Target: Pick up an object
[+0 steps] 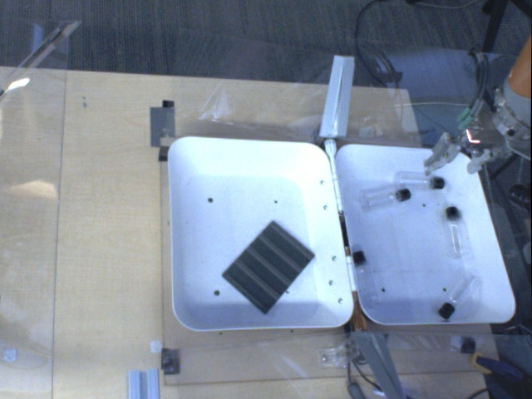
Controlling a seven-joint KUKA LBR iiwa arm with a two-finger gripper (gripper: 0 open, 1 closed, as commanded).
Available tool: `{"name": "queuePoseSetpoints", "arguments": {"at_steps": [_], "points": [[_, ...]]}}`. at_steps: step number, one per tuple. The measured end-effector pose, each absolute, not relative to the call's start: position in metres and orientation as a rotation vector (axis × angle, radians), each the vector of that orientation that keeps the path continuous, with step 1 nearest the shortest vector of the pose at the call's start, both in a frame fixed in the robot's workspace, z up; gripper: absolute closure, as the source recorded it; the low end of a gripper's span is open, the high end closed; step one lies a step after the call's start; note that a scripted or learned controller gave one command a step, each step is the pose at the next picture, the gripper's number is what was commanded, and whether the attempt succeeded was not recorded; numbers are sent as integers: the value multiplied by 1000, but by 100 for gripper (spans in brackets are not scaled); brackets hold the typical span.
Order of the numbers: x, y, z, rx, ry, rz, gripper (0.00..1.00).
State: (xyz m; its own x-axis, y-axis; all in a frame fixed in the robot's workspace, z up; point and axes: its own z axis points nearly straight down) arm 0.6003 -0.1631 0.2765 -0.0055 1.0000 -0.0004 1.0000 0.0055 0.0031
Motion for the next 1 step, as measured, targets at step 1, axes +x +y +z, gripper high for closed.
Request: {"name": "queuePoseSetpoints", "arguments": {"at_steps": [1], "points": [[606,-153,172,2038,2387,4,0]]}}
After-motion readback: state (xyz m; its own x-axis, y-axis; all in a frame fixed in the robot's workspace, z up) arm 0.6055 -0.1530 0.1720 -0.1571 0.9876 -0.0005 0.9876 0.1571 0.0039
